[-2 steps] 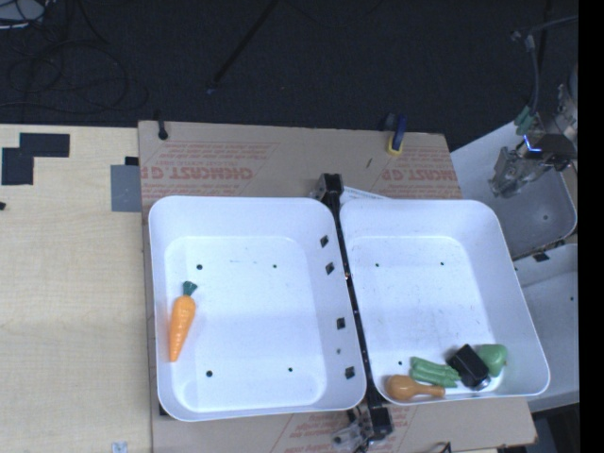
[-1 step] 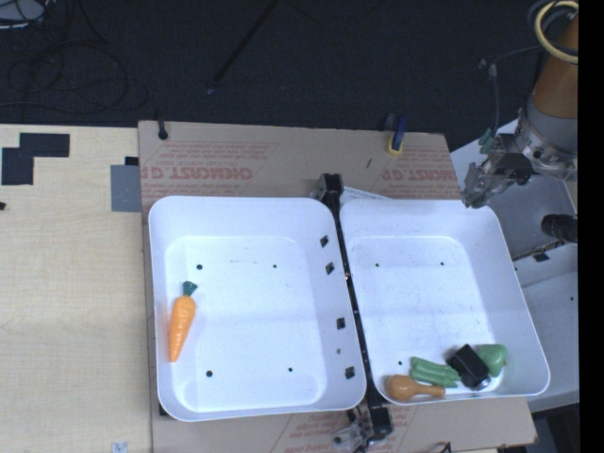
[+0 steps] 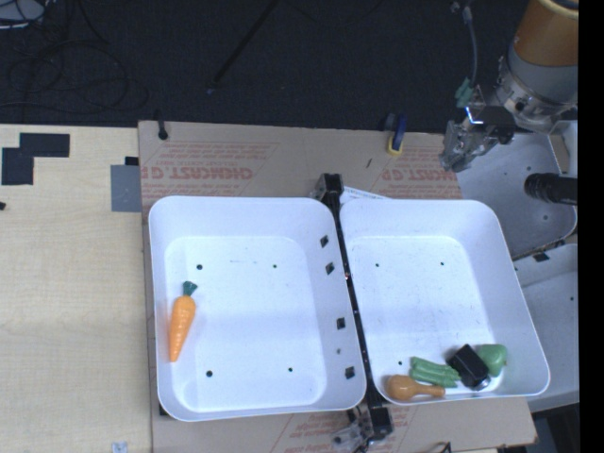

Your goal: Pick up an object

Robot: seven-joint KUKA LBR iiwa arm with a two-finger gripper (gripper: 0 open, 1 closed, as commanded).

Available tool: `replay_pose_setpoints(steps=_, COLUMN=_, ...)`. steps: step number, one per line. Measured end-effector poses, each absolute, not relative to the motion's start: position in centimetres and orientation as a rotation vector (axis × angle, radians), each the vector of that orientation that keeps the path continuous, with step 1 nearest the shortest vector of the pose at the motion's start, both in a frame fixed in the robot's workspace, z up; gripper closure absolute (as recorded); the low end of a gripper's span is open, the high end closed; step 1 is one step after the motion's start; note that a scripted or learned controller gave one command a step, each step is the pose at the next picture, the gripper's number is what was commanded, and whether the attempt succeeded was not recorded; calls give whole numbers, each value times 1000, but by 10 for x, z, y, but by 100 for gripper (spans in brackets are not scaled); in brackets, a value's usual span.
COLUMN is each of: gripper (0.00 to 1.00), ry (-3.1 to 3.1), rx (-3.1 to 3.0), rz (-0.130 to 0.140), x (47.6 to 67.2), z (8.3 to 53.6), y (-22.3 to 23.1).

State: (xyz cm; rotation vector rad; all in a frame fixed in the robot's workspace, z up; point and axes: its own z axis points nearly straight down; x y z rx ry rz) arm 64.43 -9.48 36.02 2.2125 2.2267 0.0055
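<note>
Right now my hand (image 3: 460, 149) hangs at the upper right, past the far edge of the bins and over the brown cardboard sheet (image 3: 245, 163) that lies under them; from this angle I cannot tell its state. Above it my arm shows its rounded orange band (image 3: 550, 22) and a grey metal wrist.

Two shallow white bins with smooth plastic walls and rounded corners sit side by side on the counter (image 3: 66, 281), which has a pale wood-grain surface. A row of small black clips runs down the seam where the bins meet.

In the left bin (image 3: 156, 253), a toy carrot (image 3: 180, 323) lies alone near the left wall: a tapered orange body, smooth and slightly glossy, with a small dark green top pointing toward the far side.

In the right bin (image 3: 505, 243), a small cluster sits in the near right corner, well apart from my hand. A boxy black block (image 3: 468, 365) lies tilted in the middle of the group. Just beside it on the left is a green bean-like piece (image 3: 433, 372), long and ridged. A rounded light green piece (image 3: 493, 355) touches the block on the right. In front of them, against the near wall, lies a tan pear-shaped object (image 3: 411, 388) with a narrow neck pointing right.

A small blue and yellow clamp (image 3: 397, 134) stands at the far edge of the cardboard.
</note>
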Motion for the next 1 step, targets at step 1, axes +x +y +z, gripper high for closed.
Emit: replay_pose_setpoints(steps=1, gripper=100, ry=2228, rx=2213, rz=5, x=644, z=413, y=-28)
